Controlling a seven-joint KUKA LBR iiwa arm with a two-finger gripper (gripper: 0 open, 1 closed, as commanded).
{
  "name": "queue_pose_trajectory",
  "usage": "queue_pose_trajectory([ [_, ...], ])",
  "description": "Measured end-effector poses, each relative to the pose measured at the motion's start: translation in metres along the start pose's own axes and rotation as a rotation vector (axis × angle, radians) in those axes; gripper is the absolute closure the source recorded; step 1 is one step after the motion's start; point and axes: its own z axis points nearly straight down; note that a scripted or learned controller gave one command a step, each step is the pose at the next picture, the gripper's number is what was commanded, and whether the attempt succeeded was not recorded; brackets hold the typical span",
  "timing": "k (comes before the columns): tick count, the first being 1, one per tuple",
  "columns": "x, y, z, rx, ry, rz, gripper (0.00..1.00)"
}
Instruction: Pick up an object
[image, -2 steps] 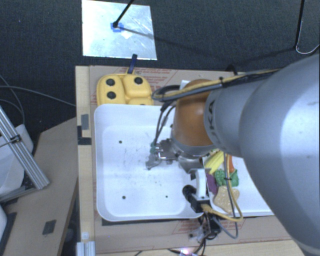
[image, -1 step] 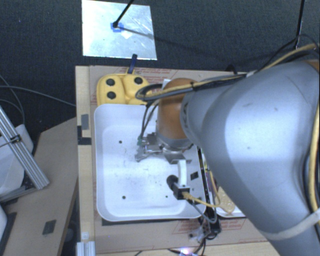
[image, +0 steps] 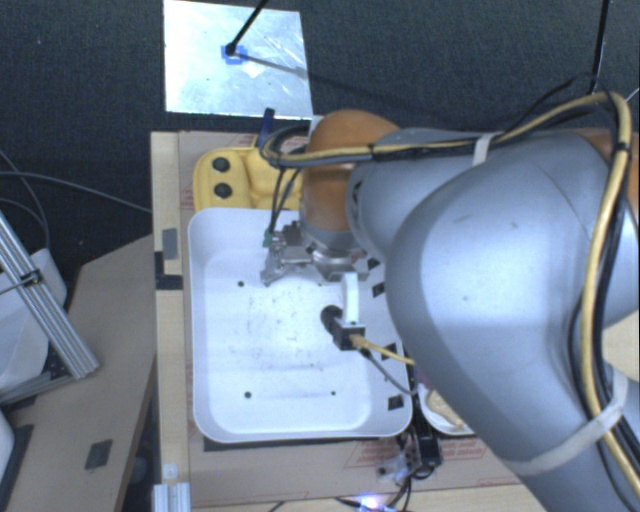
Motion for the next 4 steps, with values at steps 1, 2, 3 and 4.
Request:
queue_pose_trajectory([
  [1, -0.04, -0.097, 0.001, 0.016, -0.003, 0.009, 0.0],
  [2, 0.061, -0.13, -0.017, 0.009, 0.002, -0.006, 0.0],
  [3, 0.08, -0.145, 0.001, 0.011, -0.001, 0.001, 0.0],
  [4, -0.034, -0.143, -0.053, 0.004, -0.005, 0.016, 0.0],
])
